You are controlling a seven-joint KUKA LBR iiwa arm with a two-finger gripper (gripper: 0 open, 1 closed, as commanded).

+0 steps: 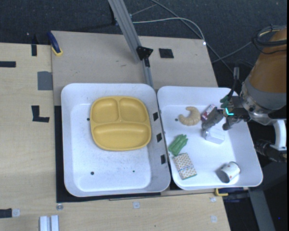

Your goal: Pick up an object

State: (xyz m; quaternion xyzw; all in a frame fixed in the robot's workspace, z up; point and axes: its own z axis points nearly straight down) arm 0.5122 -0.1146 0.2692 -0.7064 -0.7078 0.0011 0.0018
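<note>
My gripper hangs over the upper right part of the right bin, its two dark fingers spread apart and open. A small white block lies on the bin floor just below the fingers; nothing is held between them. A tan croissant-shaped toy lies to the gripper's left, and a small red and white item sits by the left finger. Lower in the same bin are a green toy, a patterned packet and a white cup on its side.
The left bin holds a yellow divided plate. A grey metal pole slants over the bench behind the bins. Cables run across the dark floor at the top.
</note>
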